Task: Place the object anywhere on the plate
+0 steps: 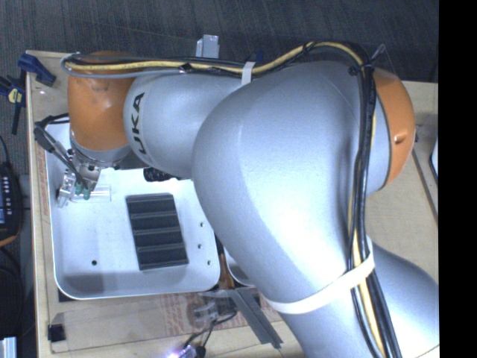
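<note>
Mostly the grey arm (298, 192) takes up the scene, reaching in from the right and bulking over the middle and right of the table (179, 315); its orange band (95, 99) sits at the far left, above the wrist; black and yellow cables (223, 66) run along its far side. Under it lies the left white bin (97, 274), its floor bare near the left wall; a dark ribbed block (156, 231) lies flat in the bin, right of centre. The hand (74, 189) hangs low over the bin's far left corner; whether it is open or closed I cannot tell; a small greenish bit shows at its tip, too small to name; the plate I cannot make out.
</note>
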`<state>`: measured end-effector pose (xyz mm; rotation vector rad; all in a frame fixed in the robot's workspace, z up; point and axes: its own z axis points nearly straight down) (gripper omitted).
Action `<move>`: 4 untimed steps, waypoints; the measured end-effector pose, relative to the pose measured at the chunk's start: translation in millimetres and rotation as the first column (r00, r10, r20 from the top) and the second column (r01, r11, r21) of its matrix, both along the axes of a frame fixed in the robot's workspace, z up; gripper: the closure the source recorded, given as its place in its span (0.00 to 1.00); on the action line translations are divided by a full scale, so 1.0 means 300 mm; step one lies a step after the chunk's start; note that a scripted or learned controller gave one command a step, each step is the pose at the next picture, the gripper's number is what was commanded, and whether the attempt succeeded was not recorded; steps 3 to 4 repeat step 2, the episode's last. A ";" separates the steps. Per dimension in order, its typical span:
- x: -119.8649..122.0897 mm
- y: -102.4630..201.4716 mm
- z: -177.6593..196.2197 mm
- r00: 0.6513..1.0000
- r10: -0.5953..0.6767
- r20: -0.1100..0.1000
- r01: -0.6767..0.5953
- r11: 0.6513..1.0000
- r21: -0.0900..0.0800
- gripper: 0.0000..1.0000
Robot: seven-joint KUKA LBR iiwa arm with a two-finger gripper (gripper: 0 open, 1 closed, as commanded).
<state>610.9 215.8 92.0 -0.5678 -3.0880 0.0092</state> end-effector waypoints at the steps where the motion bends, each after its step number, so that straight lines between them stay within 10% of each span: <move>1: -0.117 -0.120 0.000 0.998 0.062 0.001 -0.062 0.998 0.005 1.00; 2: -0.352 -0.199 0.000 0.997 0.072 0.000 -0.072 0.997 0.005 1.00; 4: -0.352 -0.199 0.000 0.997 0.072 0.000 -0.072 0.997 0.005 1.00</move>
